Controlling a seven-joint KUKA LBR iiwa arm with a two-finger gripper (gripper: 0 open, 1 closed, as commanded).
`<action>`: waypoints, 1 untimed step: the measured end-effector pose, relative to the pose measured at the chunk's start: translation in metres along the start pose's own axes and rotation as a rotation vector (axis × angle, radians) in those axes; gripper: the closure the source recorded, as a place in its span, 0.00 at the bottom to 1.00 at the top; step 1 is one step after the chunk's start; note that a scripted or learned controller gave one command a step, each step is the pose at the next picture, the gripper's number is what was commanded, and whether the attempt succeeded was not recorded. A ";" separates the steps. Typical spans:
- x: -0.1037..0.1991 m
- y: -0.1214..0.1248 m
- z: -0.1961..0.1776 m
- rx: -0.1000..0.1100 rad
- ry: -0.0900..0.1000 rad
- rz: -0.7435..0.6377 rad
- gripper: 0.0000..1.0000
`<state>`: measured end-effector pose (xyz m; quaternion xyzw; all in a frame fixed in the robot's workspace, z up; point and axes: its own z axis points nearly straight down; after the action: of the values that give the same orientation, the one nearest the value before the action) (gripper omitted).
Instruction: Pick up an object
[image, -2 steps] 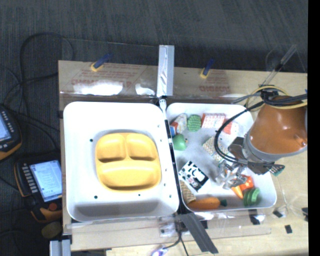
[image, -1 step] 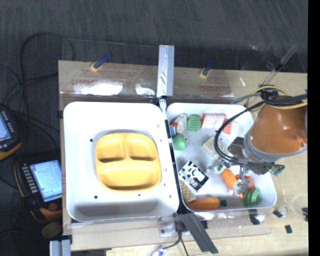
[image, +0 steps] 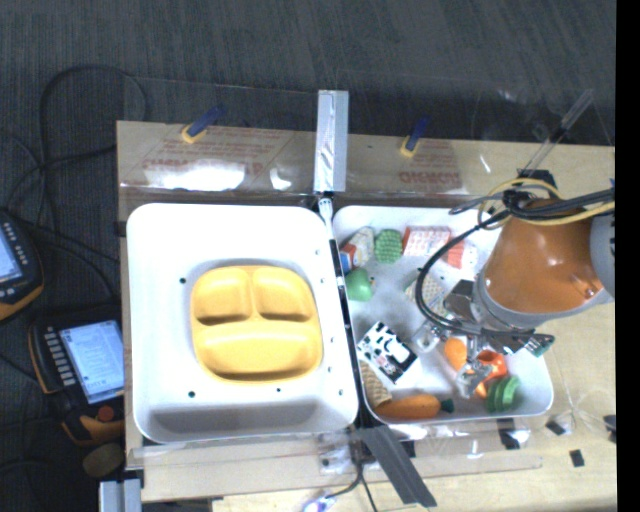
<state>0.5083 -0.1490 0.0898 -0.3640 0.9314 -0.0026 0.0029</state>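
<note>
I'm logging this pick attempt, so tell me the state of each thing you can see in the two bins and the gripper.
yellow tray: lying flat in the left bin, right way up, compartments bare.
right bin: cluttered with small items.
carrot: lying on its side near the front wall of the right bin.
black-and-white box: lying tilted, left of the gripper.
gripper: lowered into the right bin among the orange and green pieces; hold unclear.
</note>
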 end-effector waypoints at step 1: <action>-0.002 -0.001 -0.011 0.004 -0.004 0.000 1.00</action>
<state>0.5105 -0.1480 0.1005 -0.3639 0.9314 -0.0039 0.0054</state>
